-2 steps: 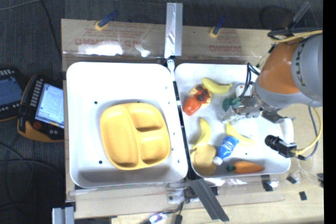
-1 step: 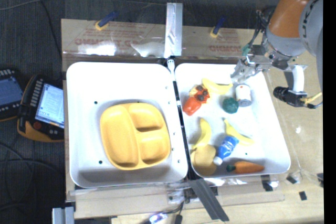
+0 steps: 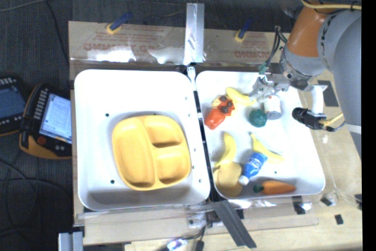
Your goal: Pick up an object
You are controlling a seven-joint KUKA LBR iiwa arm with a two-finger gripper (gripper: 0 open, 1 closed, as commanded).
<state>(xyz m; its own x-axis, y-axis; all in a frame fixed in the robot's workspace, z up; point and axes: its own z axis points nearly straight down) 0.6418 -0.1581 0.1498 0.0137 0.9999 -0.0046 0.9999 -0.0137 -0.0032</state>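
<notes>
Dark carpet surrounds the tabletop; the gripper (image 3: 265, 90) hangs over the right white bin (image 3: 314, 150), its grasp impossible to tell, a round teal object (image 3: 257, 118) just beneath.

In the right bin (image 3: 317, 156) we count seven pieces. A red pepper (image 3: 216, 114) lies near the left wall. A banana (image 3: 237, 96) lies just behind it, and a teal ball (image 3: 257, 118) sits to its right. A second banana (image 3: 228, 147) curves above a tan pear (image 3: 229, 176). A blue bottle (image 3: 252, 165) lies tilted beside a yellow wedge (image 3: 265, 149). A carrot (image 3: 276, 187) lies along the front wall.
</notes>
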